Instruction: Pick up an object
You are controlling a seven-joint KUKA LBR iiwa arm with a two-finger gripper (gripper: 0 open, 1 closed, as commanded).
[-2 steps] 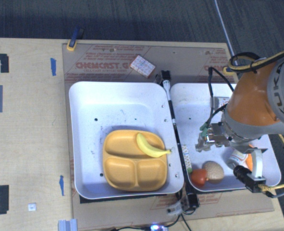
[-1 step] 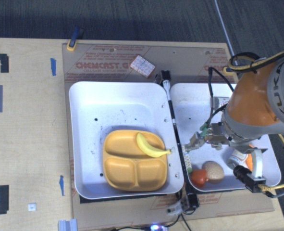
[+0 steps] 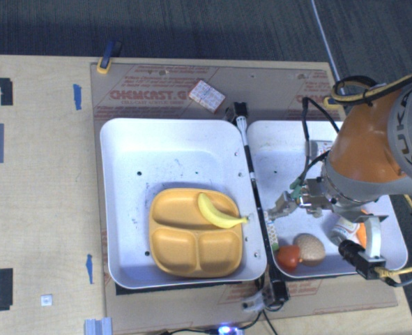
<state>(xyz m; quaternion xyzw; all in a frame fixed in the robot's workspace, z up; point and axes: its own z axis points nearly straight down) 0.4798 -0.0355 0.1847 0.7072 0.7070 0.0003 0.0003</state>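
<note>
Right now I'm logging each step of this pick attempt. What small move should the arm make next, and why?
Probably lower the claw toward the tomato at the right bin's near edge. The claw hangs above it, nothing shows in its grip, and the tomato sits beside a tan potato.

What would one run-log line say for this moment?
tool over right bin | nothing seen held | tomato, beige ball below it | banana on yellow tray

Two white bins (image 3: 122,187) are counted on the bench. One yellow divided tray (image 3: 192,246) is present, with one banana (image 3: 218,213) on it. One red tomato (image 3: 288,257) and one tan potato (image 3: 310,248) are counted. One robot arm (image 3: 373,152) is seen
</note>
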